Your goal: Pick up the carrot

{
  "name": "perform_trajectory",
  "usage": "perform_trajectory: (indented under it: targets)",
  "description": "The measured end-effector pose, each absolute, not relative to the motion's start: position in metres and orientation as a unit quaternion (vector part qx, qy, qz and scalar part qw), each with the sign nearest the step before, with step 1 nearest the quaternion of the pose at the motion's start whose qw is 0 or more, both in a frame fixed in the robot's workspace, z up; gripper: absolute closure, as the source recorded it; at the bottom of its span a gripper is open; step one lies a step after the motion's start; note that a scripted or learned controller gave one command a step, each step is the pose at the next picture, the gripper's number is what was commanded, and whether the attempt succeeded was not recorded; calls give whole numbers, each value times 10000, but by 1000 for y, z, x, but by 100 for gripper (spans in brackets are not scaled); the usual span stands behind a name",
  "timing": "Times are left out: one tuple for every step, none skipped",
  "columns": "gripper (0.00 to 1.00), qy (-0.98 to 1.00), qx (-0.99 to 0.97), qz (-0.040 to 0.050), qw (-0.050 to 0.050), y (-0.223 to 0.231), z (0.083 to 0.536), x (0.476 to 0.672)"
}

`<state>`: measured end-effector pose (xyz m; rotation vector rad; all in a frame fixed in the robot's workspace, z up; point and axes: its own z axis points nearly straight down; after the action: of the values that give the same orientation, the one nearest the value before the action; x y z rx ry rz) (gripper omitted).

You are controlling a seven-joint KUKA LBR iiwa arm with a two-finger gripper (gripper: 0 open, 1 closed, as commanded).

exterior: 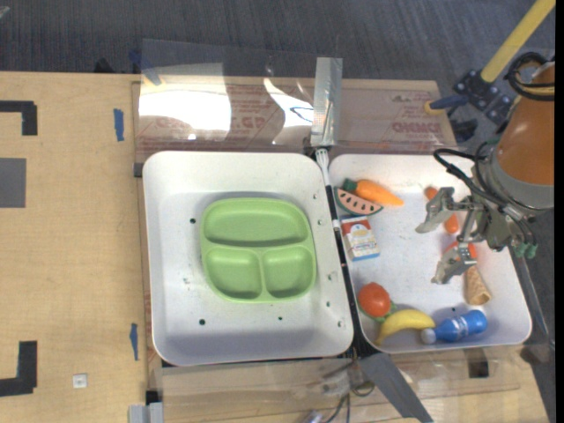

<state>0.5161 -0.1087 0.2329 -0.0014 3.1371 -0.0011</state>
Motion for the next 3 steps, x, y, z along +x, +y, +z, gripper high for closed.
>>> perform_trajectory:
  targets:
    - [0,9782,2074,0,23,-131,199,560]
    - [0,9225,3859,8,40,-118,98,624]
    - [100,9235,3836,7,50,-116,108,625]
